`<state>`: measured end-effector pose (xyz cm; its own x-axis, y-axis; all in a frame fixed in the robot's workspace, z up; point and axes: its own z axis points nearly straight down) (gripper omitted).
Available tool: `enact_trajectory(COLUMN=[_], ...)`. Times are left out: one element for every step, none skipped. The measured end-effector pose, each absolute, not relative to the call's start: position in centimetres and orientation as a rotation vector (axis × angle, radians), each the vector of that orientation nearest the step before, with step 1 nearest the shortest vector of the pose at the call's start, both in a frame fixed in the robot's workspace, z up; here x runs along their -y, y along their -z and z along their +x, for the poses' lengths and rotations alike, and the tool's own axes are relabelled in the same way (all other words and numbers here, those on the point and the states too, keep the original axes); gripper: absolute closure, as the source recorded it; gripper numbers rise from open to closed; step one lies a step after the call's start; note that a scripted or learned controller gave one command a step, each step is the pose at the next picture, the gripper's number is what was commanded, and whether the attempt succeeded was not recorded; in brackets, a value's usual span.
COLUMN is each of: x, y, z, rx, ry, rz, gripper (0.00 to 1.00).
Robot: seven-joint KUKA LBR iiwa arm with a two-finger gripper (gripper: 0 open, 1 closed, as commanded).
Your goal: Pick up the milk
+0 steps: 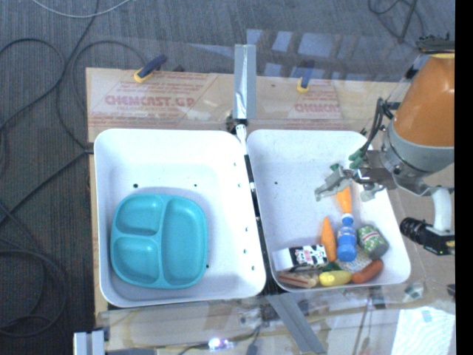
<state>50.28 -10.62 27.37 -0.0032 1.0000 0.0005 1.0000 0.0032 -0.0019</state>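
The milk (301,257) is a small white carton with black cow spots, lying on its side near the front of the right bin (292,161). My gripper (330,182) hovers over the right half of that bin, behind the pile of toy food and well back from the carton. Its grey fingers (323,191) stand apart with nothing between them. An orange carrot piece (344,198) lies just in front of the gripper.
Around the milk lie a carrot (328,239), a blue bottle (346,239), a hot dog (295,278), a yellow piece (334,278), a red sausage (367,271) and a green-red item (371,239). A teal divided plate (159,239) sits in the left bin (148,150).
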Motion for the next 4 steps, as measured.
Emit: enact_trajectory(x=[6.2,7.4,7.4,7.4], y=[-18.3,-19.2,-20.0,-20.0], z=[48.4,52.8,52.9,52.9], rx=[2.466,2.380,2.378,2.378], ry=[-0.001,-0.001,-0.002,-0.002], rz=[-1.942,-2.048,-2.047,-2.047], gripper=[0.00,0.00,1.00,0.00])
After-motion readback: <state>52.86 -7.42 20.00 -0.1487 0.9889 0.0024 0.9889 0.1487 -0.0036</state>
